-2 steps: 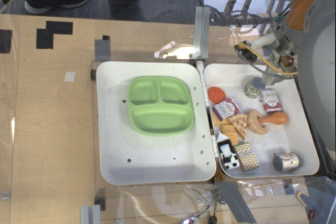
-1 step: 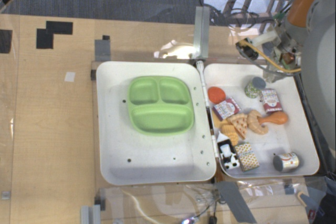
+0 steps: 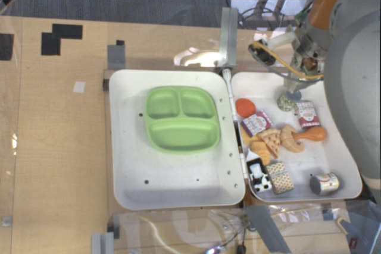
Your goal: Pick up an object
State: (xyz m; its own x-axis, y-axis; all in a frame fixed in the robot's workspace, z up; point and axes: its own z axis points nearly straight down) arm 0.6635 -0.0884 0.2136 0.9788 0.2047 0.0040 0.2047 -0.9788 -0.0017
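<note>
The right bin [image 3: 339, 154] holds several small objects. Among them are a red ball [image 3: 245, 107], a snack packet [image 3: 257, 123], a red-and-white packet [image 3: 306, 114], an orange drumstick-shaped toy [image 3: 302, 136], yellow cracker pieces [image 3: 266, 143], a patterned pouch [image 3: 280, 178], a black-and-white item [image 3: 257, 176] and a silver can [image 3: 324, 183]. My gripper [image 3: 289, 98] reaches down into the far part of this bin. Its tip is just left of the red-and-white packet, over a small greenish patch. Nothing is visibly held.
The left bin [image 3: 128, 175] holds a green divided plate [image 3: 181, 119]. A metal divider post [image 3: 228, 38] stands between the bins at the back. The large grey arm [image 3: 357, 68] covers the right bin's right side. Cables [image 3: 268, 9] lie behind the bins.
</note>
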